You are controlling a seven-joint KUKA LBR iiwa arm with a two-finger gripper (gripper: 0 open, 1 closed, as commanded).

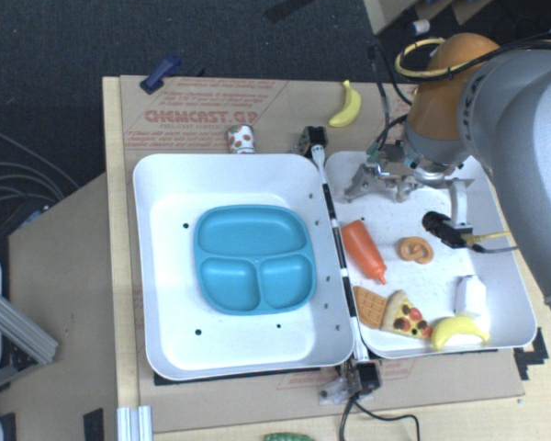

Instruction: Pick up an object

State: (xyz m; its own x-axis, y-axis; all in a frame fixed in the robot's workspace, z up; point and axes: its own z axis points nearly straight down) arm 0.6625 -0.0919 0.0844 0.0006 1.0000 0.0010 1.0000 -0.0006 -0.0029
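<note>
My gripper hangs low over the far end of the right bin, open, with nothing between its fingers. Nearer in that bin lie an orange-red bottle, a brown pretzel, a waffle piece, a pizza slice, a yellow banana and a small white block. The bottle is the closest, just below and left of the fingers, not touching them.
The left bin holds a blue divided plate. On the cardboard behind the bins lie a second banana, a small spotted toy and a blue piece. The bulky arm covers the right bin's far right corner.
</note>
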